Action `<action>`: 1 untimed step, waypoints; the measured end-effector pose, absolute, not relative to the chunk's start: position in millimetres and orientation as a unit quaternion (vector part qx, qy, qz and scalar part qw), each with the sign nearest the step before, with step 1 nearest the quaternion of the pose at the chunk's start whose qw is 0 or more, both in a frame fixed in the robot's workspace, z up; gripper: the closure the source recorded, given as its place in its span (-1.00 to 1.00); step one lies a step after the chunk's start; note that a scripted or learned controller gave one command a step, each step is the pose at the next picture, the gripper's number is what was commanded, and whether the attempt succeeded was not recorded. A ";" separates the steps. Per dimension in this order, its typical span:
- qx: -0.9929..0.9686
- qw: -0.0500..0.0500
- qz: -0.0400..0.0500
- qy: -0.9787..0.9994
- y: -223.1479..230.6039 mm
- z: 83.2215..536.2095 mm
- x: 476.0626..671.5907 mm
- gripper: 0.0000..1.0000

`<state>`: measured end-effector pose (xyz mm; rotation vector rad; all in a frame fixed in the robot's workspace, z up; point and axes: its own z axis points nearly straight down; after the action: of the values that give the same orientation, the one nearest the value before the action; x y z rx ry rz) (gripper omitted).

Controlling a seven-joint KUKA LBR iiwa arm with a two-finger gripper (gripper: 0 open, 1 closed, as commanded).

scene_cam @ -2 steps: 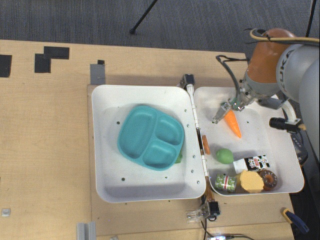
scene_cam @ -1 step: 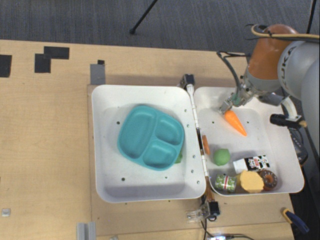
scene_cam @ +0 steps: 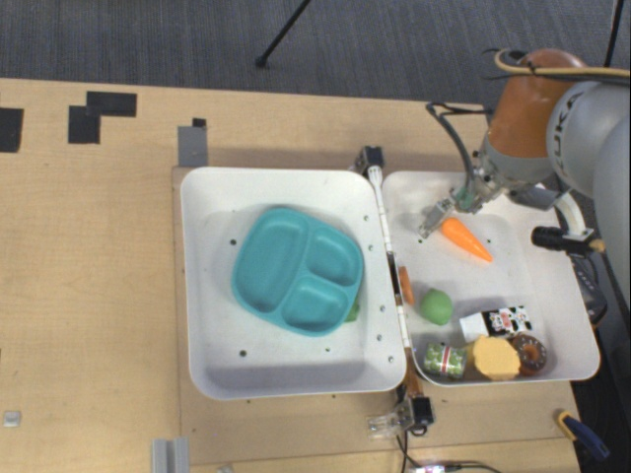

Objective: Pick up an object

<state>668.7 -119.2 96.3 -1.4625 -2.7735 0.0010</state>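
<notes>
Gripper [scene_cam: 437,217]: I see it over the right bin [scene_cam: 567,294]; grasp state I cannot tell.
Carrot [scene_cam: 465,239]: just beside it; I'd centre across its width before closing.

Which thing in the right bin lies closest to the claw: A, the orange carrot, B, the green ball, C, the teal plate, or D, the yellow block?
A: the orange carrot lies just beside the claw in the upper part of the right bin, nearer than anything else there.
</notes>
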 end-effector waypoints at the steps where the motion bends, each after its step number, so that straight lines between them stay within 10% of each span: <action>1: -0.299 -0.004 -0.001 -0.954 -95.9 86.9 653.5 -1.00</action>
<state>653.5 -95.9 86.9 -0.9420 -3.0053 -0.0030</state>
